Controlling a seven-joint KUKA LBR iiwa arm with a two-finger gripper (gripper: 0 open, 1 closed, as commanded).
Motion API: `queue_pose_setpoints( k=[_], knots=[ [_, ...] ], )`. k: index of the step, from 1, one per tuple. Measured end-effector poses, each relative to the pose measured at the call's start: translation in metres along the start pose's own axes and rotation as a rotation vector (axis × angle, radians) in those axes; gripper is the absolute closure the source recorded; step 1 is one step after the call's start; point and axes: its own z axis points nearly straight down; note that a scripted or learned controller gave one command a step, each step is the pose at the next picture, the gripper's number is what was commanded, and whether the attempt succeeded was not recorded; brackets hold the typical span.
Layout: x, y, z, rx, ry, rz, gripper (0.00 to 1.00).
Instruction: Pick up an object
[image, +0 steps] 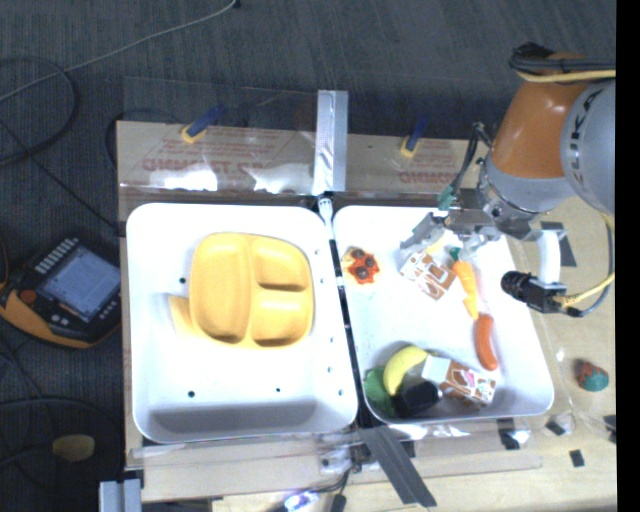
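My gripper (443, 238) hangs over the back of the right bin (520, 330), its two fingers spread open with nothing between them. Just below it lies a small brown-and-white carton (426, 273), with an orange carrot (466, 286) beside it to the right. An orange-red sausage (485, 341) lies nearer the front. A small orange and black toy (360, 265) sits by the bin's left wall. In the front left corner a yellow banana (401, 365), a green piece (374, 385), a black object (416, 399) and a second carton (468, 380) are heaped together.
The left bin (160, 400) holds a yellow divided tray (250, 288). A metal bar (331, 140) stands behind the divide between the bins. A black part (528, 287) on a white bracket hangs by the right bin's right rim. A handheld pendant (70, 290) lies on the floor at left.
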Motion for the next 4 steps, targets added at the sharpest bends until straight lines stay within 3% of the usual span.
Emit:
queue_pose_setpoints(
  k=[1, 2, 3, 4],
  knots=[
    [-0.044, 0.018, 0.111, -0.003, -0.005, 0.186, 0.0],
    [-0.035, -0.026, 0.089, -0.001, -0.001, 0.035, 0.0],
    [-0.06, -0.016, 0.131, -0.002, 0.001, 0.036, 0.0],
    [-0.085, 0.023, 0.134, -0.013, 0.005, -0.101, 0.0]
  ],
)
